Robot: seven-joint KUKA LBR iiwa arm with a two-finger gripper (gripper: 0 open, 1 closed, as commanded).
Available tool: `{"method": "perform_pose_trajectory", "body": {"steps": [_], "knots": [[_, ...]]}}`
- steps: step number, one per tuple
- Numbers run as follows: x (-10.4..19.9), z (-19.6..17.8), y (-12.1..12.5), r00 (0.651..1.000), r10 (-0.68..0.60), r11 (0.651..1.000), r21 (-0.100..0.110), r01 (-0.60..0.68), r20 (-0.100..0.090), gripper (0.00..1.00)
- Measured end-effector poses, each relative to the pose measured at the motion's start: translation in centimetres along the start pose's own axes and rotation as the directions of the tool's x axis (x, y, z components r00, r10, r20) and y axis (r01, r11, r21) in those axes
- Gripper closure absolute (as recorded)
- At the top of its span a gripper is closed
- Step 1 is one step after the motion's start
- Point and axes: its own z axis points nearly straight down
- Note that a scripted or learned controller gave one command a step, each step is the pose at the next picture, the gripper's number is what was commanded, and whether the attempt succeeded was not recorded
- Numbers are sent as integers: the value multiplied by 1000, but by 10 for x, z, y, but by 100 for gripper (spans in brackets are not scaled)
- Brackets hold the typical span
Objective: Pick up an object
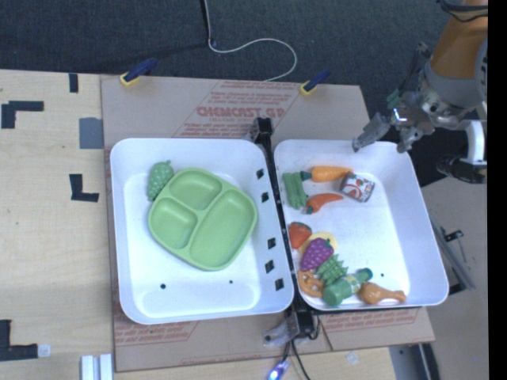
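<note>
Glossy green plate (203, 222) — three smooth compartments

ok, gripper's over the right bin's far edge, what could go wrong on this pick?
1. The toys in the right bin are packed tight near its front left: grapes, green pieces and a gourd touch, so a grasp there may catch two or slip.
2. The gripper hangs open over the bin's far rim; a straight descent could hit the rim.
3. The can lies on its side and may roll.
</note>
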Motion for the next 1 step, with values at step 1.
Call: {"method": "perform_pose_trajectory", "body": {"steps": [1], "knots": [[53,-205,-35,1000,-5,1000,-20,5,2,0]]}}
